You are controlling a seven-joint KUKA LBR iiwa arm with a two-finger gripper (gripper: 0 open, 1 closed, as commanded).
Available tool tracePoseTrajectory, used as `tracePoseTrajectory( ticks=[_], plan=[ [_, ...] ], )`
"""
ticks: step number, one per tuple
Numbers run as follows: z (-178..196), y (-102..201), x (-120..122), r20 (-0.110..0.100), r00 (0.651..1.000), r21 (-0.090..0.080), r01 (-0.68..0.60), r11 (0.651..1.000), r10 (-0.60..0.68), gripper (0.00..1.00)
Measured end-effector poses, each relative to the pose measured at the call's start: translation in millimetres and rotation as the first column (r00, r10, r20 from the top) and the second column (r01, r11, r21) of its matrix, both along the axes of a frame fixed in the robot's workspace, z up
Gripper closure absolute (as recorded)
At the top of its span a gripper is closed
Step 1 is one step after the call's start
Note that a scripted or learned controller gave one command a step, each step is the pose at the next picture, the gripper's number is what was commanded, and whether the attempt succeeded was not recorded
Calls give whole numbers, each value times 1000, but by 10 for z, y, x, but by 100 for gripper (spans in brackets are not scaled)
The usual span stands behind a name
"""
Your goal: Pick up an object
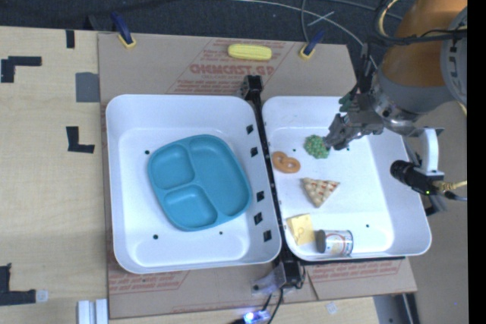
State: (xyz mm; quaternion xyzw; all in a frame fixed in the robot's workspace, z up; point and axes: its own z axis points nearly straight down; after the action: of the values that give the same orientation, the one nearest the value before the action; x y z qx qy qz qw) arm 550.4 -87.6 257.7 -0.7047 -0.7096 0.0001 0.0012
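Cardboard covered the surface (213, 72) under both bins, and in the right bin (395, 228) the gripper (336, 139), its opening impossible to judge, touched the broccoli piece (316, 146), so it should have closed centred over it.

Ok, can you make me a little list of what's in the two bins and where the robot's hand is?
left bin: blue divided plate
right bin: green broccoli toy, round brown pretzel-like piece, pizza slice, yellow cheese-like piece, small can on its side
outside the bins: yellow banana-like thing on the cardboard behind them
gripper: over the right bin, right beside the broccoli toy
holding something: can't tell from this view
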Motion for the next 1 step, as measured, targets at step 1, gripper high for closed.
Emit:
tracePoseTrajectory(
  ticks=[1],
  plan=[
    [-149,541,101,-1,1000,-1,1,1000,-1,100]
  ],
)
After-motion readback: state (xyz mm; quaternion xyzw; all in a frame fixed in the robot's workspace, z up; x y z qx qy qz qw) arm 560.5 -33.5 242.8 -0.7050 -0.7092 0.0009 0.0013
